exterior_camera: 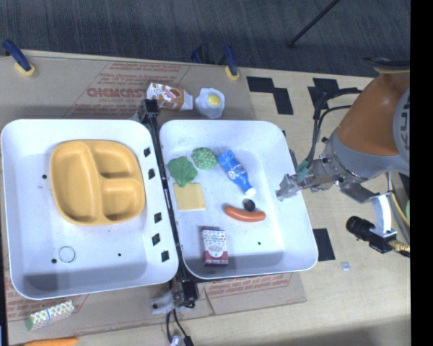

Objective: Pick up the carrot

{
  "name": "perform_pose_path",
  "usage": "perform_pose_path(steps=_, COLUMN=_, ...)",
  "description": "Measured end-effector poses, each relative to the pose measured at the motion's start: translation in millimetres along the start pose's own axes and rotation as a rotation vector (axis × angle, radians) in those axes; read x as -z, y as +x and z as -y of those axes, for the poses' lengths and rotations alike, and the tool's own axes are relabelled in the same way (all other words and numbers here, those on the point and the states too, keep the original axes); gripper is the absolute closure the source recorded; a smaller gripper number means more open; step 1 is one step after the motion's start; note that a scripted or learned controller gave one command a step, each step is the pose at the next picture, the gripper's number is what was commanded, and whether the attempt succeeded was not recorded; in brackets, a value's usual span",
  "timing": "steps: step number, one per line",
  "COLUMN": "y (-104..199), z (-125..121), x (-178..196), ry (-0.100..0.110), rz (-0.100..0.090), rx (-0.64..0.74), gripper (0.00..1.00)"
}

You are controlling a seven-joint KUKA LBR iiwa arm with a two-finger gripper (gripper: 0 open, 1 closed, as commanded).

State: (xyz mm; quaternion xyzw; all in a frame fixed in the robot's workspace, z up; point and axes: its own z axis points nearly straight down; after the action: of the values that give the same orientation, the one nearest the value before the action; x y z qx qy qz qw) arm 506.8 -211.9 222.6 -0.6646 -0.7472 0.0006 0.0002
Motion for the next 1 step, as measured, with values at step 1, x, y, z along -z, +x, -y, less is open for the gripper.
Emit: perform_pose_path(steps=1, y=0.5, z=-0.1, x=-0.4, ry=0.001, rz=-0.001, rx=0.000, gripper=0.00)
